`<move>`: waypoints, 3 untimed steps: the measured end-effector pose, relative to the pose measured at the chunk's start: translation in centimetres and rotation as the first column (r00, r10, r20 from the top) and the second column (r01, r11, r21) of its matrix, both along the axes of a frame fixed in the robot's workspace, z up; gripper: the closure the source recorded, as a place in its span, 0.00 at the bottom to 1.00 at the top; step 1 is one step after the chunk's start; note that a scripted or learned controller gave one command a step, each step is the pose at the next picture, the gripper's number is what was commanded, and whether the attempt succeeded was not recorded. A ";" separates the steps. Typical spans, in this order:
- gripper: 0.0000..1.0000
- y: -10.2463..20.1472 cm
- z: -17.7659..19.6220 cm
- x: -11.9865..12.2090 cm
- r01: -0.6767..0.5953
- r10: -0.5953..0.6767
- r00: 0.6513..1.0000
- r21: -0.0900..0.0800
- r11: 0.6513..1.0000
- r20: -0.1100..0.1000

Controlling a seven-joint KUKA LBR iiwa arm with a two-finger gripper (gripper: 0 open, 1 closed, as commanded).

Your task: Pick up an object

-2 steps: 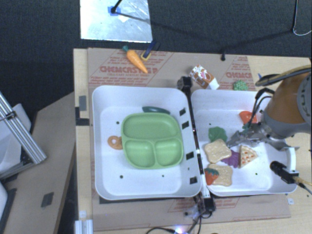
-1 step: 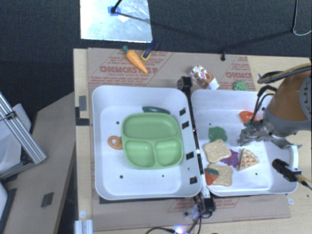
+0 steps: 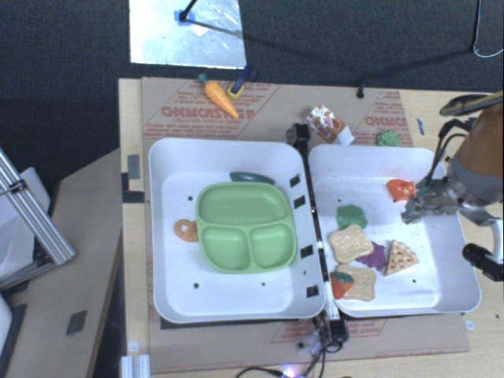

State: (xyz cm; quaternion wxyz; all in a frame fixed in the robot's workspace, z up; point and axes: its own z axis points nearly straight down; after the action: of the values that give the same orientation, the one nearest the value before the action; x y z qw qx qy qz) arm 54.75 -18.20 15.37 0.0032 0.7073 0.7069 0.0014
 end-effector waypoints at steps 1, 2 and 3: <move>1.00 -0.3 6.3 0.8 -0.005 0.005 1.000 0.000 1.000 0.001; 1.00 -0.3 7.1 0.9 -0.005 0.005 1.000 0.002 1.000 -0.003; 1.00 4.9 8.0 3.6 -0.010 0.010 1.000 0.003 1.000 -0.002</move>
State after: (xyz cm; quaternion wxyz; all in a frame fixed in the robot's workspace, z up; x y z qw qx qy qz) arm 58.31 -13.30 23.37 0.0015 0.7039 0.7103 0.0017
